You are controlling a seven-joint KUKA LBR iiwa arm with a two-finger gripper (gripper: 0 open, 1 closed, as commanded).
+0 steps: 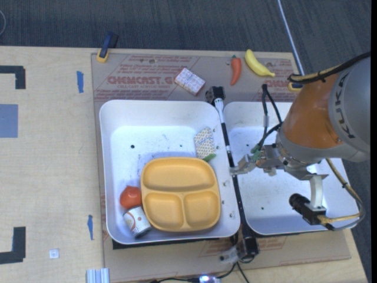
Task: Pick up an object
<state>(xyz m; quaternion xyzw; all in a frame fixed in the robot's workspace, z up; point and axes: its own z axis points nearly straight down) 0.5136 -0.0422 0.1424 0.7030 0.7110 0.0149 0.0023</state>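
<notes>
Pincer (241, 168) sits low over the left edge of the right bin (277, 217), right beside the ridge where the two bins meet, with the grey-and-orange arm (315, 122) bulking over it from the right. Whether it is apart or together I cannot tell; its tip is small and partly lost against the bin rims, and nothing can be seen held in it.

Every candidate lies to its left, in the left bin (118, 128). Nearest is a small patterned packet (204, 142), up and to the left of the pincer, leaning near the bin's right wall just above the tray. The yellow tray (179, 193) fills the middle and lower part of that bin, its long axis running roughly from upper left to lower right, its right rim close to the bin wall and so close to the pincer. Farther off, at the tray's lower left, are an orange ball (130, 197) and a small can (136, 220) lying touching or nearly touching the tray's edge.

My judgement is that the coming move turns on crossing the shared ridge leftward: the packet is the shortest reach, while the ball and can sit well apart from the pincer, on the tray's far side. Beyond the bins, a banana (258, 63) and chilli (236, 69) rest on the worktop (47, 158).
</notes>
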